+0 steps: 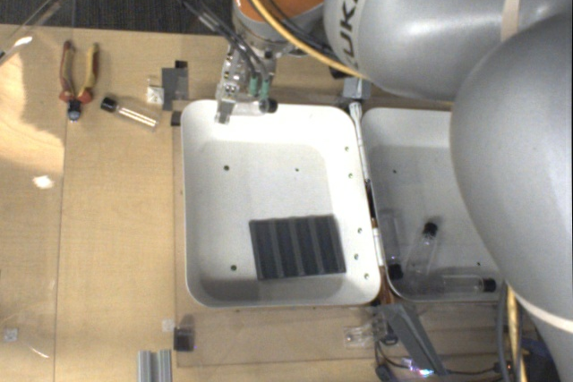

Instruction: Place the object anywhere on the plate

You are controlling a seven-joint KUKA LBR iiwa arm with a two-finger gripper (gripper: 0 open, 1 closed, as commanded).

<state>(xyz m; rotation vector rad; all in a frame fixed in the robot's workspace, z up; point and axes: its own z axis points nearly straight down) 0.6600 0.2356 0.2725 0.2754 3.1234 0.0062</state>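
A dark ribbed plate (296, 248) lies flat in the left bin (206, 192), near its front wall. My gripper (244, 109) hangs over the far rim of that bin, well behind the plate. Its two fingers (222, 110) stand apart, open, with nothing visible between them. Two clear tube-like objects lie in the right bin (403, 139): one with a dark cap (426, 243) near the left wall, another (452, 285) along the front wall. The large grey arm hides most of the right bin.
Red-handled pliers (79, 74) and a small clear vial with a black cap (128, 111) lie on the wooden bench at the far left. A black bracket (176, 83) stands by the left bin's far corner. Cables sit below the right bin.
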